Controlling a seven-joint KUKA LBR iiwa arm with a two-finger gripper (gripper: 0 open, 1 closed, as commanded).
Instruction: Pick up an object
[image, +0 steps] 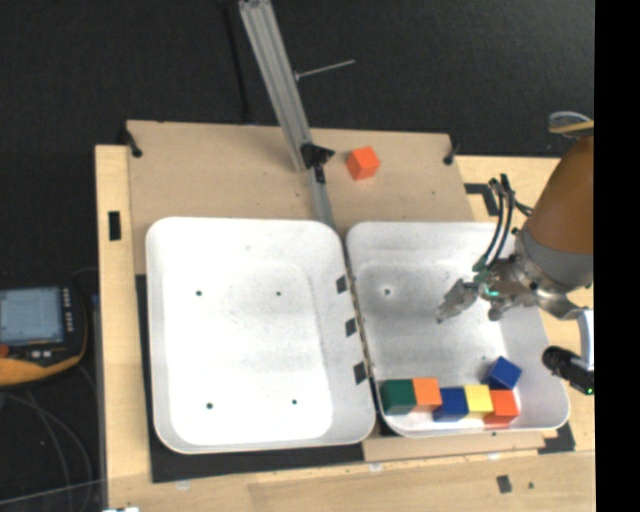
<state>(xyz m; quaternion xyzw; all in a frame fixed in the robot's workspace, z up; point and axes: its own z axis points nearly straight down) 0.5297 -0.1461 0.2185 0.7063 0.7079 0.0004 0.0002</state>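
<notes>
We see the pincer (468, 300) hanging over the right bin (400, 250), its two fingers spread apart with nothing between them. The blocks sit along that bin's near edge: green (398, 394), orange (427, 391), blue (450, 402), yellow (479, 399) and red (504, 403) in a row, another blue block (504, 373) just behind. A lone orange cube (362, 163) rests on the bench (220, 170) beyond the bins.

Two shallow white plastic bins sit side by side, left bin (170, 330) and right bin (400, 250), touching at the middle seam. Tan wooden bench (230, 170) underneath. Slanted grey metal rail (280, 85) runs down from the top to the bins' seam. Small handheld screen unit with orange casing (35, 330) lies off the bench's left edge, cables (40, 440) below it.
</notes>
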